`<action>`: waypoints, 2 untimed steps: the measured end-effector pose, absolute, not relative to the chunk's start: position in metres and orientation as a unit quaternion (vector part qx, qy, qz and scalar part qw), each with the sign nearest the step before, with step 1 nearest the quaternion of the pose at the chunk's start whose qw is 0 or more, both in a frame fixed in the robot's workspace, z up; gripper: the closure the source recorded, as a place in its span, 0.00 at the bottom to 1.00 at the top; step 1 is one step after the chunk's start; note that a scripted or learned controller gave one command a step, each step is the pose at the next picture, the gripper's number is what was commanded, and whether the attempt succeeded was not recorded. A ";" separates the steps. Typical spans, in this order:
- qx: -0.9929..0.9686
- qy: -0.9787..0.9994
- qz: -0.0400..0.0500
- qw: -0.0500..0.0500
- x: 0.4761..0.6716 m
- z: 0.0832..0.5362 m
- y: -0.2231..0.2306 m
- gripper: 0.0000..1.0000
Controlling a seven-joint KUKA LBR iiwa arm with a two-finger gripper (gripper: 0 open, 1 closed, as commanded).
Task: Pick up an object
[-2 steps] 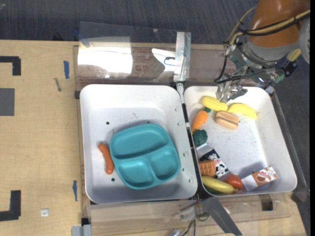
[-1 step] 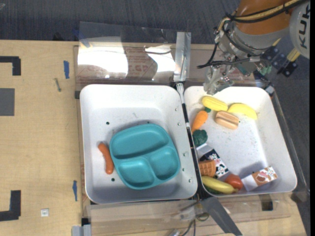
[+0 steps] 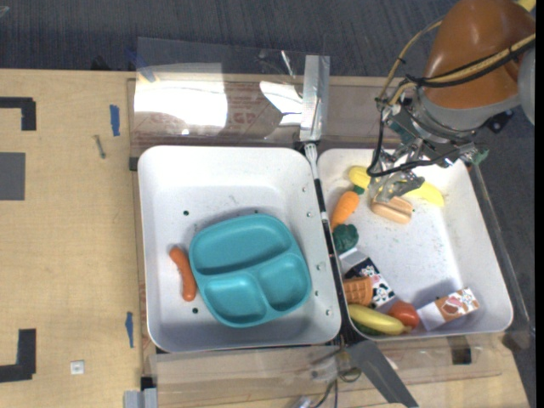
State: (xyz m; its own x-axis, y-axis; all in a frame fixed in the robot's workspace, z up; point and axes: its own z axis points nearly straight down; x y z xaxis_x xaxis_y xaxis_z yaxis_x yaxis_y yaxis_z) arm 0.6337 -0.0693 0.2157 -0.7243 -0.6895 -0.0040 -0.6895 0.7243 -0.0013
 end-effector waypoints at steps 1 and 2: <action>-0.322 0.947 -0.002 0.007 0.669 0.270 -0.087 1.00; -0.277 0.961 0.000 0.006 0.669 0.283 -0.047 1.00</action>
